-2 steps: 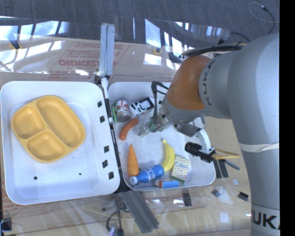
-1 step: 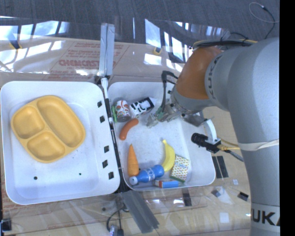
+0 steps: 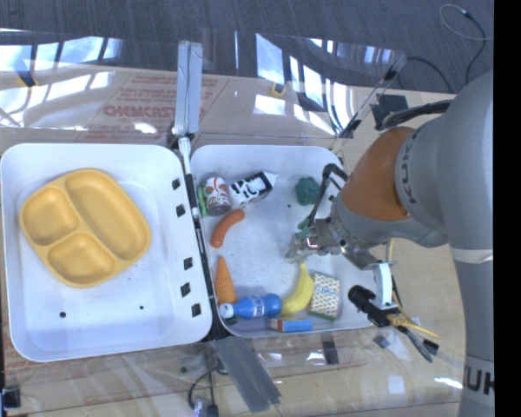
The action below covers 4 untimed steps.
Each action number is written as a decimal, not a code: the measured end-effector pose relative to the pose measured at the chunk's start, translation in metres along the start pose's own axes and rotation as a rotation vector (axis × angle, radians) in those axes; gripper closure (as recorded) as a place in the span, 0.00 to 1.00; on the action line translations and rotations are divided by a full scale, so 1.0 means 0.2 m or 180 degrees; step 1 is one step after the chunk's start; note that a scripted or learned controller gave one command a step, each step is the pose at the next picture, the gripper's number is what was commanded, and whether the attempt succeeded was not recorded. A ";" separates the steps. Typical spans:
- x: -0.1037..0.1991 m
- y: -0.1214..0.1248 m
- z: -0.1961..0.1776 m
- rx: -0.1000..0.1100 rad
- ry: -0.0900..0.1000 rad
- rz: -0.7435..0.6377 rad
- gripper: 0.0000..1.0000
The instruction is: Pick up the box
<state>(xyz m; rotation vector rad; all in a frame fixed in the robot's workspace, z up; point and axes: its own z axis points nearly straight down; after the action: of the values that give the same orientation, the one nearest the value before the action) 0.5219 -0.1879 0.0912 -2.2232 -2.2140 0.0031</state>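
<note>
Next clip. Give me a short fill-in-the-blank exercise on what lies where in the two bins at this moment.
1. The yellow divided plate lies in the ____ bin.
2. The banana lies in the ____ bin.
3. The patterned box touches the banana's ____ side.
4. The carrot lies above the ____ bottle.

Missing words: left; right; right; blue

Dark grey carpet floor (image 3: 113,3) lies beyond the bench. Clear panels (image 3: 330,68) behind the bins carry bright window reflections. Bench top (image 3: 95,380) is pale wood.
</note>
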 end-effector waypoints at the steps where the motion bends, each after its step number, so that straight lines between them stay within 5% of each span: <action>1: -0.03 0.25 -0.06 -0.0006 -0.0004 0.0148 1.00; 2: 0.10 -0.19 0.00 0.0001 0.0004 0.1280 1.00; 3: 0.10 -0.19 0.00 0.0000 0.0004 0.1281 0.00; 4: 0.20 -0.23 0.00 0.0003 0.0009 0.1753 0.00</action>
<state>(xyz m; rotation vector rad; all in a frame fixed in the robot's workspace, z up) 0.4763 -0.1484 0.0910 -2.7397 -1.5253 0.0028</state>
